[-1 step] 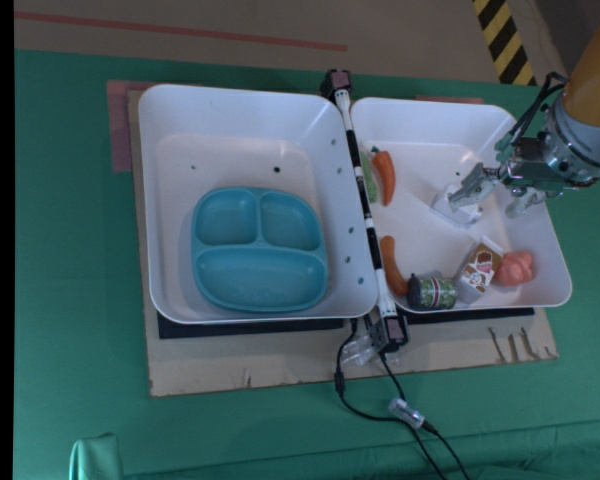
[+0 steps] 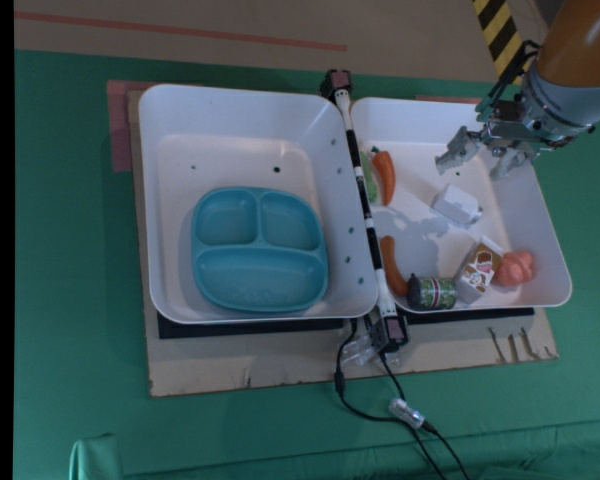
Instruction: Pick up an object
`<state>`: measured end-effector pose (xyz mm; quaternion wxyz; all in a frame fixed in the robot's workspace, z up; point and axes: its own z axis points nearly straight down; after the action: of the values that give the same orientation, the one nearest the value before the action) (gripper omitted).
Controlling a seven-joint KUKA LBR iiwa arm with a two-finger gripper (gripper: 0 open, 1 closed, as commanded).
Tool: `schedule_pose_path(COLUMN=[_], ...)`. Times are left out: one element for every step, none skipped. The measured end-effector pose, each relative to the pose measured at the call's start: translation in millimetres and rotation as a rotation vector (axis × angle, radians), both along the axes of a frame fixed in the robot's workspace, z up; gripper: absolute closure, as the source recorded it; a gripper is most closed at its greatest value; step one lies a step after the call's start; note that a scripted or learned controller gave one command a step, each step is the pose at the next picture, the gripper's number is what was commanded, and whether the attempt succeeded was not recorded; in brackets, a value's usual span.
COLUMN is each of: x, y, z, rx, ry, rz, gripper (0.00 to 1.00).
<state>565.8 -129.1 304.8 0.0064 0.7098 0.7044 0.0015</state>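
My gripper (image 2: pixel 480 158) hangs above the back of the right bin (image 2: pixel 540 218), fingers spread apart, open with nothing between them. Below and a little nearer lies a small white box (image 2: pixel 456 205). A carrot (image 2: pixel 384 175) rests against the left wall next to something green. Along the front sit an orange sausage-like piece (image 2: pixel 391 265), a dark can (image 2: pixel 432 292), a small carton (image 2: pixel 477 271) and an orange-pink lump (image 2: pixel 516 267).
The left bin (image 2: pixel 180 118) holds a teal divided plate (image 2: pixel 259 250). A rail with a cable (image 2: pixel 380 368) runs between the bins and trails off the front. Green cloth surrounds the cardboard base.
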Motion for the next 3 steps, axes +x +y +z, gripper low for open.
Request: schedule_pose_path(x=[57.1,125.2,134.0], y=[-59.2,-48.3,-47.4], z=[-111.0,-102.6,-91.9], rx=[-0.002,0.000,0.001], ry=[0.001,0.001,0.011], rz=[0.000,0.004,0.002], gripper=[0.00,0.00,0.00])
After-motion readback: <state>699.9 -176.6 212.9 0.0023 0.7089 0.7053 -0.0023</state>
